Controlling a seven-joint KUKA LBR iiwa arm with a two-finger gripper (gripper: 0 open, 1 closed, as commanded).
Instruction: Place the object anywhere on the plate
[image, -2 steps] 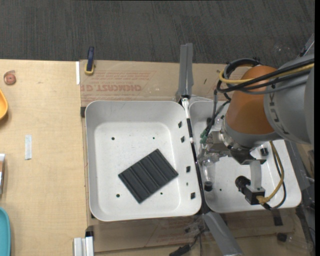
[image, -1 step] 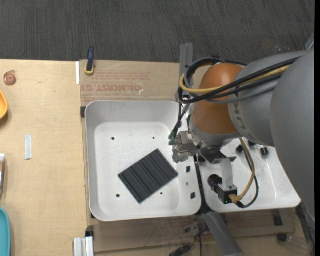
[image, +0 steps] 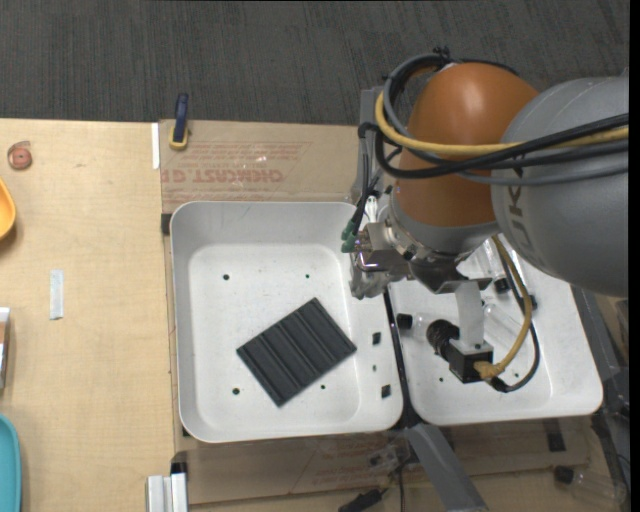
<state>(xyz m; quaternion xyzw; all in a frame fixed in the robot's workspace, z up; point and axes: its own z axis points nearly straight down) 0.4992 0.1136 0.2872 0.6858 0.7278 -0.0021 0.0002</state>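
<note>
Along the top of the frame, behind the bins, a sheet of brown cardboard (image: 250, 165) carries red printing that appears reversed. Its large line seems to read CHEMCAST, and the smaller lines under it are too small to read. A blue clamp (image: 181, 112) grips the cardboard's upper left corner. On the grey shell of the arm (image: 560, 190), at upper right, part of some dark lettering shows, too little of it to read as a word.

The dark ridged plate (image: 297, 350) lies flat on the floor of the left bin (image: 200, 225), in its lower middle, turned on a diagonal so that its ridges run from lower left to upper right. Its right corner comes near the bin's right wall without touching it.

The gripper (image: 372, 268) hangs under the arm's orange band (image: 460, 130), over the wall where the left bin meets the right bin (image: 560, 390), right of the frame's centre. The plate sits to its lower left, apart from it. Whether the gripper is spread or pressed together cannot be told, nor whether it holds anything, since the wrist covers it.

A small black bit (image: 404, 321) shows on the right bin's floor just below and right of the gripper, too small to identify.
</note>
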